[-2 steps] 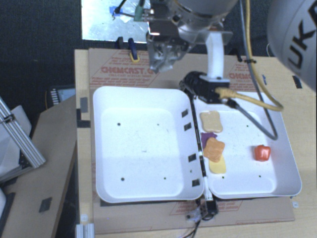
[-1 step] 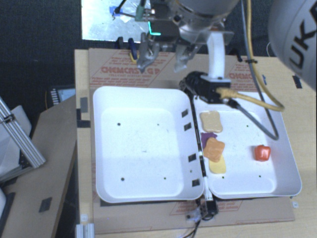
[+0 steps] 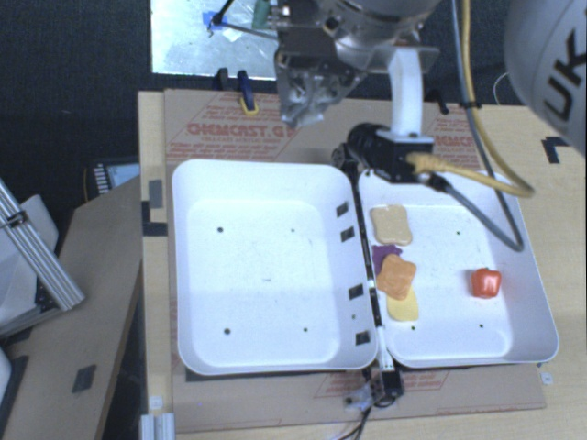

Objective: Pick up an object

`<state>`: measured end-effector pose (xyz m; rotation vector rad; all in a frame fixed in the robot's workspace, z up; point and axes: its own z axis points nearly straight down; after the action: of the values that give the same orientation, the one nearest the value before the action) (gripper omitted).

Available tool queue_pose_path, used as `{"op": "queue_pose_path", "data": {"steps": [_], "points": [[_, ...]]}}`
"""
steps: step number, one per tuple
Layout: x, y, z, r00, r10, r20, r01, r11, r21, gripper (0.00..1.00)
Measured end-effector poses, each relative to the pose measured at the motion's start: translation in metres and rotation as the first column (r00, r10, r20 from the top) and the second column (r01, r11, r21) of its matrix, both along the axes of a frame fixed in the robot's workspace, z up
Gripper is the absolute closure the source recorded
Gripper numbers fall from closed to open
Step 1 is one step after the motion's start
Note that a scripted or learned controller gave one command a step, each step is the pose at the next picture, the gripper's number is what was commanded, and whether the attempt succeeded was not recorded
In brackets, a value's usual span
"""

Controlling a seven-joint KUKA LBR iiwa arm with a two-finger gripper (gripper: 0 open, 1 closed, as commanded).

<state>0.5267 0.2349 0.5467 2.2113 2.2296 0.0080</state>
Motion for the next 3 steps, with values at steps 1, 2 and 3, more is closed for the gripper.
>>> {"op": "queue_pose_path", "data": {"steps": [1,2,3], "points": [[0.0,0.0,0.0,1.0,0.001,-0.001,-0.001,1.0,0.0,0.0],[0.0,0.001,0.011,1.0,0.003,0.001,-0.003,1.0,0.001,1.0],[0.0,0.0,0.011,1.0,0.004,0.001,-0.004,1.0,0.001,0.0]]}}
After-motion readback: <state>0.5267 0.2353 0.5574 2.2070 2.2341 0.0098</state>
